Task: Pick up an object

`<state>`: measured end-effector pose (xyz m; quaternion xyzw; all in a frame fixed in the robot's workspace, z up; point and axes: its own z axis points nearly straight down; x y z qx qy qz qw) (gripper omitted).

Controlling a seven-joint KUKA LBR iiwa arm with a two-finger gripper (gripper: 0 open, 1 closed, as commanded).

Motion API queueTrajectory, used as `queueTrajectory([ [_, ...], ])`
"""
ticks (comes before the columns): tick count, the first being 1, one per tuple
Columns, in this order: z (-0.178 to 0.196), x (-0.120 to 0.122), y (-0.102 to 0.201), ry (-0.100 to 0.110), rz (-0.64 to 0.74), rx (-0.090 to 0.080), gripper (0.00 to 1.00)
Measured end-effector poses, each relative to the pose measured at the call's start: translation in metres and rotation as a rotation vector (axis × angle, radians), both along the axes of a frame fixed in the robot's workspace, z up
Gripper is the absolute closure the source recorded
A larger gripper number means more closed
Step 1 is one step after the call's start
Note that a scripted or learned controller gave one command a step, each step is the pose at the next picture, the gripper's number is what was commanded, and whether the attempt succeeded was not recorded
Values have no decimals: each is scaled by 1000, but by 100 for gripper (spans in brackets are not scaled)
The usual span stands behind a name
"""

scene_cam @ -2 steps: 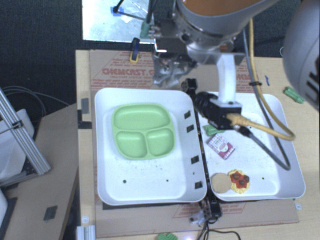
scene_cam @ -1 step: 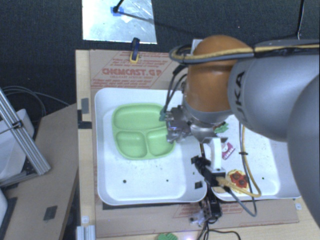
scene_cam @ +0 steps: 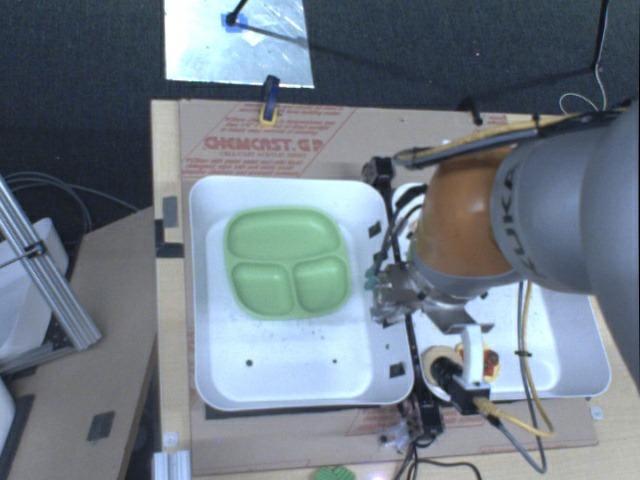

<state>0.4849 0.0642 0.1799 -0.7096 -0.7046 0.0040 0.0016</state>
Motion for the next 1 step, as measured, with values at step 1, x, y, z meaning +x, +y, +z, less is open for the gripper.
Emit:
queueTrajectory([
  [1, -3, 1, 82, -8, 18, 7, 100],
])
